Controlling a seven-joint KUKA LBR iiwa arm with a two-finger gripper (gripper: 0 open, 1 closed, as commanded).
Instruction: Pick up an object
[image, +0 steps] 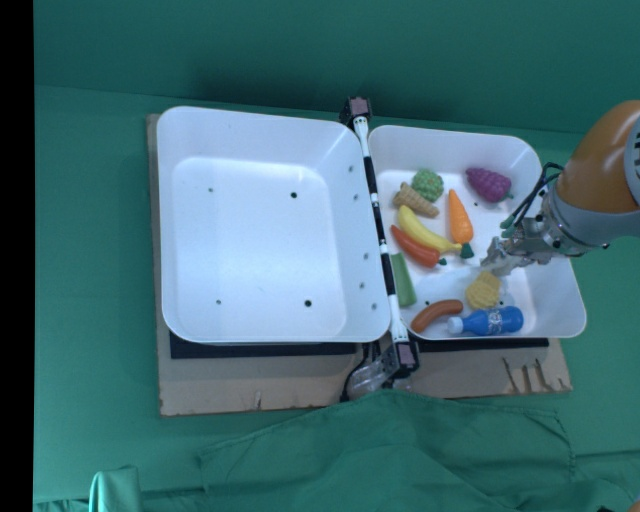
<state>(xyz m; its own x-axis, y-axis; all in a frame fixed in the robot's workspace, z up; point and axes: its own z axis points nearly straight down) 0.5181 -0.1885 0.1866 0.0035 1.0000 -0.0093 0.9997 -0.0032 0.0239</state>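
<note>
1. Arm reaches in from right, wrist angled down-left over right bin.
2. Pincer hangs just above yellow corn-like toy; open or closed, cannot tell.
3. Orange carrot, banana, purple grapes, blue bottle lie nearby.
4. Left bin beside it; green cloth covers counter.

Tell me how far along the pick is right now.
Done: the gripper has reached in over the right bin and hangs among the toys. In hand: nothing visibly lifted; the yellow corn, carrot and blue bottle all lie in the bin. Left: grasping one and lifting it.
</note>
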